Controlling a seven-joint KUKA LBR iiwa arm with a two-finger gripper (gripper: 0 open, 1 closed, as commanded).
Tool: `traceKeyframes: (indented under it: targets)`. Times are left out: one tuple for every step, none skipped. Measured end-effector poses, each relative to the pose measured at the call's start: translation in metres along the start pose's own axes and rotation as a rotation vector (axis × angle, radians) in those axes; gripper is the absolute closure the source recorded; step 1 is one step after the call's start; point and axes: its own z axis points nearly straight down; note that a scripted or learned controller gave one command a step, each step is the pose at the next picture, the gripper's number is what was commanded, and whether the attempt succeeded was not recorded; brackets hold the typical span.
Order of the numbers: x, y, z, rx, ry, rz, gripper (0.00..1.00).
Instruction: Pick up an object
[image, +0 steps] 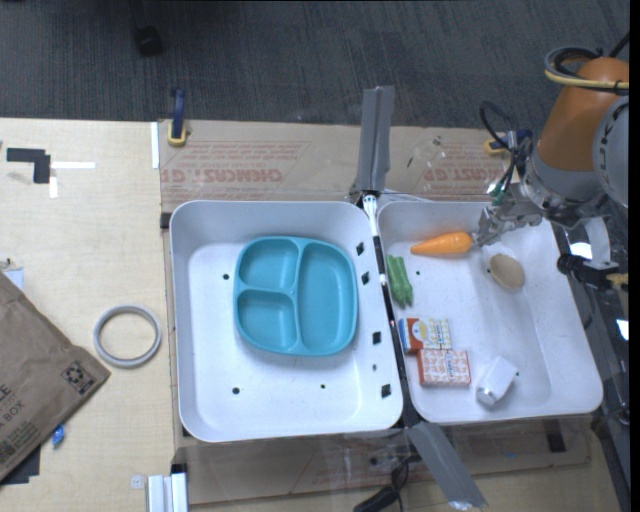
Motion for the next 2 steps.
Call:
traceKeyframes:
  targets:
    - [0.000, 0.000, 0.000, 0.000, 0.000, 0.000, 0.00]
    - [-0.034, -0.064, 0.039, 0.005, 0.014, 0.022, 0.00]
